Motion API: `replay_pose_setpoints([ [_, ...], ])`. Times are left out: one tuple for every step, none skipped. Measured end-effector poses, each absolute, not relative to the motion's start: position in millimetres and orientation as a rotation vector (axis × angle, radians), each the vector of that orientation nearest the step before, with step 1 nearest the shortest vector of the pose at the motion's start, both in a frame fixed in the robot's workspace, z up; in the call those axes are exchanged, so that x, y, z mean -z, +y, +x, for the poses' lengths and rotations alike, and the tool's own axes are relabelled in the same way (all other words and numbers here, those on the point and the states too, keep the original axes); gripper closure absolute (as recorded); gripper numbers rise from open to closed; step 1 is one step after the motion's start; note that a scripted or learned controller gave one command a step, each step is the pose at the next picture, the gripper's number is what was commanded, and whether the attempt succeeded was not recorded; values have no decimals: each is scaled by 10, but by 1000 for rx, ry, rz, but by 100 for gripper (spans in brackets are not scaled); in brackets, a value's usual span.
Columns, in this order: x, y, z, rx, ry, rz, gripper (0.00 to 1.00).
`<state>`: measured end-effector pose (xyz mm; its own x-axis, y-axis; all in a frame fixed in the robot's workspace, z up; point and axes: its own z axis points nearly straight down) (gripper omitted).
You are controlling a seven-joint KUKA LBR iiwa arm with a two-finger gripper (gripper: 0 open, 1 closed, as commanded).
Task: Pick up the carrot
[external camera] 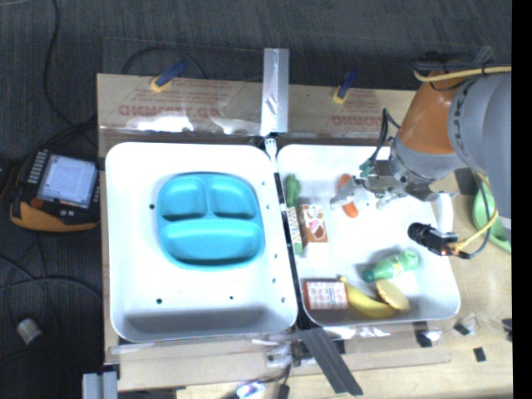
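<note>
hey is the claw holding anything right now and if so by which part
It cannot be told. The claw is down over the carrot in the right bin, with orange showing on either side of it, but the view doesn't show a grip or where it would be.

Both white bins (125, 306) look like smooth, faintly glossy plastic. The blue tray (212, 219) is shiny plastic. The carrot (348, 196) by the fingers looks matt.

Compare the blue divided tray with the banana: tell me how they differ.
The blue divided tray lies alone in the left bin; the banana lies in the right bin among other items. The tray is far larger than the banana. The tray is a broad, rounded, compartmented shape; the banana is slim and curved. Both rest flat on a bin floor, away from the gripper.
</note>
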<state>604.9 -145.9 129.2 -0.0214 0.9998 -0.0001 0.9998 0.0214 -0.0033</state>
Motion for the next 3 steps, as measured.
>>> replay_pose_setpoints([
  [-883, -1946, 6433, 6, -2016, -2416, 0],
  [-897, -970, 6030, 11, -1714, -2639, 0],
  [-1745, -1431, 5319, -6, -1768, -2595, 0],
])
